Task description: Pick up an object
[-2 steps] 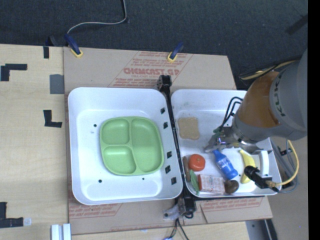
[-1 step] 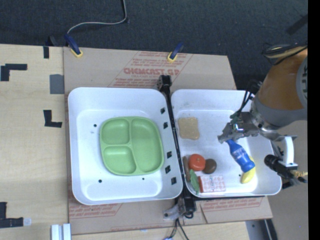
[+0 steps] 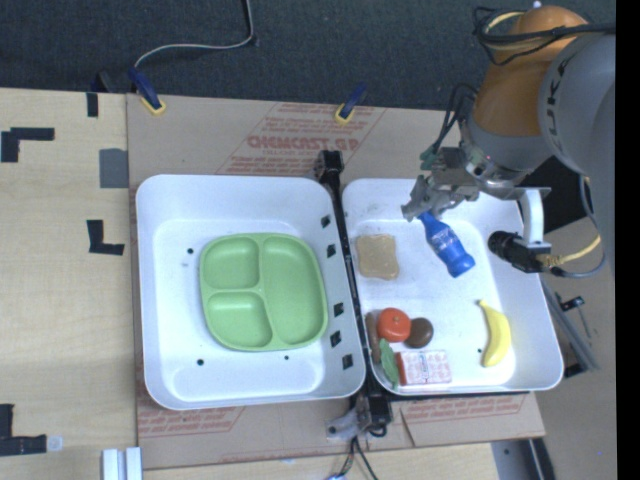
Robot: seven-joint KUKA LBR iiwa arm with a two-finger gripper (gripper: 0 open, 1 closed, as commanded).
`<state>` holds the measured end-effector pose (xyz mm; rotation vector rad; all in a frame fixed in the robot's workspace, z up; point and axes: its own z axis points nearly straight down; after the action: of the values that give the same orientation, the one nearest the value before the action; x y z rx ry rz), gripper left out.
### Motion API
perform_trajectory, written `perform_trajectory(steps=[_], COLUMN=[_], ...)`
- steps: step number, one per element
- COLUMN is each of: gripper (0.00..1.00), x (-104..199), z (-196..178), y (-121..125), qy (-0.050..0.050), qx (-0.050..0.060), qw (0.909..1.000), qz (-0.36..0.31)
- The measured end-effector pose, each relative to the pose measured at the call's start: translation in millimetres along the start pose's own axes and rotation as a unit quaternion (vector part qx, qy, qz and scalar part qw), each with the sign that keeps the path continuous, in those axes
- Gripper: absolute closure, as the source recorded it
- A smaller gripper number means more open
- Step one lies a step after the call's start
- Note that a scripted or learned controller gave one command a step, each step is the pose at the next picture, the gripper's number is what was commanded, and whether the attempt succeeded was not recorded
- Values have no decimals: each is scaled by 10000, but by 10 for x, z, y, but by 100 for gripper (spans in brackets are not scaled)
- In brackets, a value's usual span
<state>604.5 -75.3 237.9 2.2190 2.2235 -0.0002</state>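
My gripper (image 3: 432,204) hangs over the upper part of the right bin (image 3: 530,368), shut on the cap end of a blue bottle (image 3: 449,246) that slants down and to the right from its fingers. Below it in the same bin lie a tan sponge-like slab (image 3: 378,256), a red tomato (image 3: 394,324), a brown round item (image 3: 419,332), a red and white packet (image 3: 424,368) and a yellow banana (image 3: 494,334).
The left bin (image 3: 165,268) holds a green divided plate (image 3: 264,291). A black divider (image 3: 341,268) runs between the two bins. A black-tipped white part of the arm (image 3: 515,248) reaches over the right bin's right edge.
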Motion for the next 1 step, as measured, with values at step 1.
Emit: perform_trajectory(steps=[1], gripper=[100], x=[720], z=[139], y=[5], qy=[2], qx=[9], qw=[10000], qz=[-3])
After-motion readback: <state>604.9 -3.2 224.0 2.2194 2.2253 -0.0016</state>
